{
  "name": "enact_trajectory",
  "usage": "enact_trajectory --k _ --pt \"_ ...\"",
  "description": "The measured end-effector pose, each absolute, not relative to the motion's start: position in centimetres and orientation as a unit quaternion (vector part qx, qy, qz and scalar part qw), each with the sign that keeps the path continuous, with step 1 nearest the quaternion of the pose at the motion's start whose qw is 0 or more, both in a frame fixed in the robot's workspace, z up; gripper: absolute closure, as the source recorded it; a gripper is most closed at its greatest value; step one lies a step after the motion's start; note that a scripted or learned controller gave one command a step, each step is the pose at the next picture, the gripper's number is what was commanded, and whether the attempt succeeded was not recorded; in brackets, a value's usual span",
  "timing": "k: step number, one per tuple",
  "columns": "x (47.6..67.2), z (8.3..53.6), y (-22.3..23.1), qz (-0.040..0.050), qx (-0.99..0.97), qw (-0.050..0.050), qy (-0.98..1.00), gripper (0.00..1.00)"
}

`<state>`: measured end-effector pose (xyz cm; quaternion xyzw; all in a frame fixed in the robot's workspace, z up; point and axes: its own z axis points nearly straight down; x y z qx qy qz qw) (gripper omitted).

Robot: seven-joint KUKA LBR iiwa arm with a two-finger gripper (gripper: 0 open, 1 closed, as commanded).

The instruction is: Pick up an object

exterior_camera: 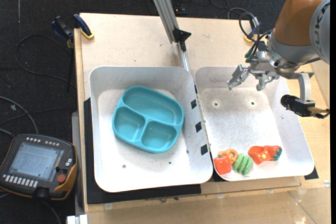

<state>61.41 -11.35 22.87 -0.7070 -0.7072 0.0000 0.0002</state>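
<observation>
Two white bins [105, 165] sit on a pale tan worktop [126, 39]. The divided plate [148, 119] is turquoise. In the right bin [294, 139], speckled grey, lie a red-and-orange toy [224, 160], a green striped one [242, 164] and a red one tipped teal [265, 153]. The arm [299, 18] is orange and grey.

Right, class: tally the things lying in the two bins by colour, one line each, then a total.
Teal: 1, the plate
Red-orange: 2, one toy and another, the latter with a teal tip
Green: 1, a ridged toy
Total: 4
</observation>
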Motion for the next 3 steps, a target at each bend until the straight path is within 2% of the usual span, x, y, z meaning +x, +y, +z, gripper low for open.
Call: enact_trajectory --k 1,2,3 --pt "57.9 9.3 -9.7 0.0001 -0.707 0.0 -0.707 0.0" --pt "55.3 9.6 -11.5 -0.0001 -0.708 -0.001 -0.706 0.0" --pt "53.9 9.6 -9.6 -0.0003 -0.706 -0.001 -0.708 0.0"
